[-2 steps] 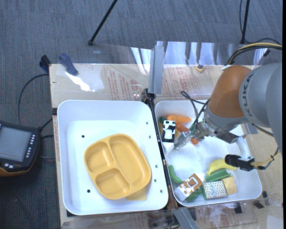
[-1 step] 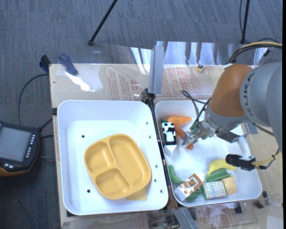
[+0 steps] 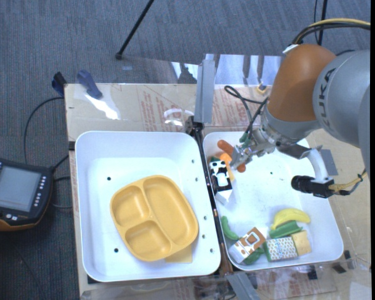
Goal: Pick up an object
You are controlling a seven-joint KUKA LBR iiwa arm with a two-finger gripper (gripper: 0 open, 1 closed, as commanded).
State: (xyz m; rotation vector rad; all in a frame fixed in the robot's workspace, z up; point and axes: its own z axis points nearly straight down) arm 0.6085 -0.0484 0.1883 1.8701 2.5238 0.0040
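Two fingers of the gripper [image 3: 242, 159] hang over the right bin [image 3: 281, 186]; how wide they stand cannot be told. Just beside them lie an orange carrot [image 3: 225, 147] and a black-and-white carton [image 3: 220, 179]. A banana [image 3: 291, 216] sits near that bin's front corner.

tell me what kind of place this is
Probably a robotics lab set up for grasping trials: a KUKA arm reaches over two white bins, a teach pendant lies on grey carpet, and toy food like a banana fills the right bin.
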